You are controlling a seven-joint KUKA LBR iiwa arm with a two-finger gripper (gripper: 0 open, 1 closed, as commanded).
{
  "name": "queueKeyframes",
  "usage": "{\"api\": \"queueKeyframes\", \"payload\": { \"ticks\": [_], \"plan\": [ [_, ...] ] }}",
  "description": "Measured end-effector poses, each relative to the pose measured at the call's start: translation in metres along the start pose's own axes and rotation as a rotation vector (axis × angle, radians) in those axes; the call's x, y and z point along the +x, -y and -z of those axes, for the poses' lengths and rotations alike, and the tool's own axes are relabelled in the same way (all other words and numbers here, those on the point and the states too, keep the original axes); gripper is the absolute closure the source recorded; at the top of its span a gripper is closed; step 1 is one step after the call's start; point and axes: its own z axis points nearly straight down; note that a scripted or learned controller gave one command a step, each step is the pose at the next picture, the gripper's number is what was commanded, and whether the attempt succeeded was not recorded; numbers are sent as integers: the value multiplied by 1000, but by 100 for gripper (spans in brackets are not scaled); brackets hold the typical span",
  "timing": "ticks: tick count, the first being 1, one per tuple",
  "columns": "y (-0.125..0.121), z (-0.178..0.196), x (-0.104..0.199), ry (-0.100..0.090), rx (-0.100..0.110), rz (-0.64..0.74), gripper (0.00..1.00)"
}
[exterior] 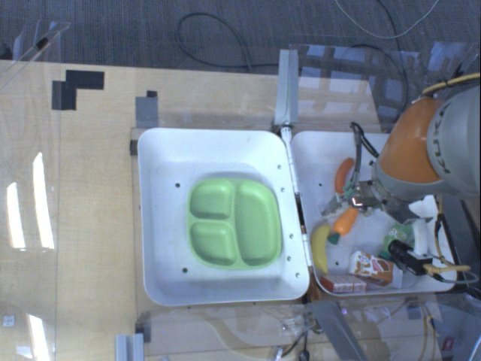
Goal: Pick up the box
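Note:
The box (371,268), small with red, white and orange print, lies near the front edge of the right bin (316,149). My gripper (352,199) hangs over the middle of that bin, behind and to the left of the box and apart from it. An orange carrot-like piece (346,221) lies directly at the gripper's tip, and I cannot tell whether the two touch. The grey and orange arm (421,153) covers the bin's right side.
The right bin also holds a yellow banana (321,248), a red-orange sausage-shaped piece (343,173), a green item (398,235) and a flat red packet (342,284) along the front wall. The left bin (158,224) holds a green divided plate (233,222).

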Motion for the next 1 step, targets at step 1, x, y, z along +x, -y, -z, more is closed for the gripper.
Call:
{"api": "queueKeyframes", "payload": {
  "ticks": [1],
  "plan": [
    [-4, 13, 1, 0, -9, 2, 100]
  ]
}}
